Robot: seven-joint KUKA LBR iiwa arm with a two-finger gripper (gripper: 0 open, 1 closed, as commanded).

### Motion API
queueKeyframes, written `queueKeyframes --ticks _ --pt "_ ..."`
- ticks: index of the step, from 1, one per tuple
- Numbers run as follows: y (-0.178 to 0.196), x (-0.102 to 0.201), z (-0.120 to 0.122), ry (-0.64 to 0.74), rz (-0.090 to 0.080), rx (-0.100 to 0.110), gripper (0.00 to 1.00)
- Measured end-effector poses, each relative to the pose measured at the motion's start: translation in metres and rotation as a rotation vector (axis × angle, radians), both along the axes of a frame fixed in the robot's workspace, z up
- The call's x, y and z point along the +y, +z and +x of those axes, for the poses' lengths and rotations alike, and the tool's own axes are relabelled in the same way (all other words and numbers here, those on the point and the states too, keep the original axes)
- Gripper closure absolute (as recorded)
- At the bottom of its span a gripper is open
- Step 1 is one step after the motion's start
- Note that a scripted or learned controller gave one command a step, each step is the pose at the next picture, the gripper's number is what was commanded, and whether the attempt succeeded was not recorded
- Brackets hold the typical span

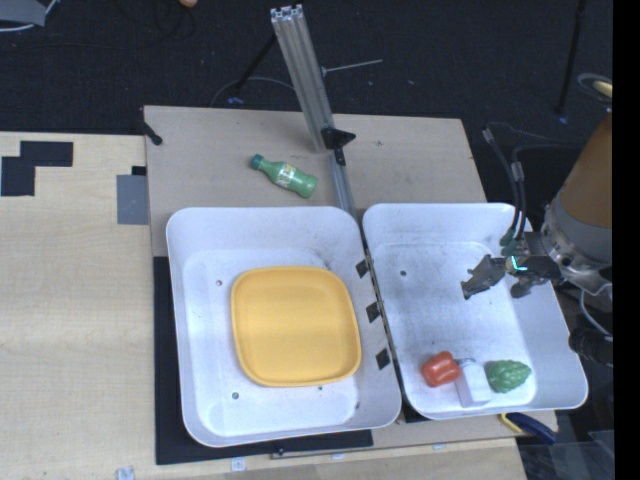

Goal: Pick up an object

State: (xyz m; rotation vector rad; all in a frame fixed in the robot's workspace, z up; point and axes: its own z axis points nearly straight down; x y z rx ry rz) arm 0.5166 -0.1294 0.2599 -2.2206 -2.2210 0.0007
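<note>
Red pepper (440, 369) lies low in your right bin (420, 230); your gripper (497, 278) hovers above, fingers spread, holding nothing.

Two shallow white bins are counted on the bench: a left bin (190, 268) and a right bin (430, 238). One yellow plate (295, 325) is recorded in the left bin. Two small items are recorded in the right bin: one red object (440, 369) and one green object (507, 374). One green bottle (284, 175) is noted on the bench behind the bins. One metal rail (305, 63) is listed.
</note>
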Motion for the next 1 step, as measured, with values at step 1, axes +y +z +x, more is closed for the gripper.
queueKeyframes --ticks 1 --pt "0.0000 0.0000 0.0000 0.000 0.000 0.000 0.00"
